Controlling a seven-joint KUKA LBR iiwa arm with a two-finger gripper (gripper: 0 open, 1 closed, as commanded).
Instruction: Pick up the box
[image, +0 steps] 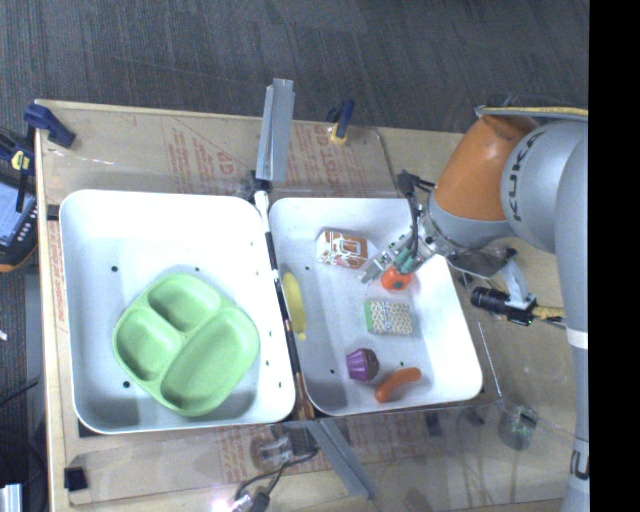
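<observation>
The scene is evenly and brightly lit from above. The two white bins are rendered almost overexposed, with little surface detail kept on their floors. Soft, short shadows are cast toward 6 o'clock: a grey patch is seen under the green divided plate, and a darker strip along the near walls of the bins. A small glare spot is seen at the 6 o'clock edge on the table. The floor at 12 o'clock is left dim. Fine detail is slightly soft and grainy throughout.
</observation>
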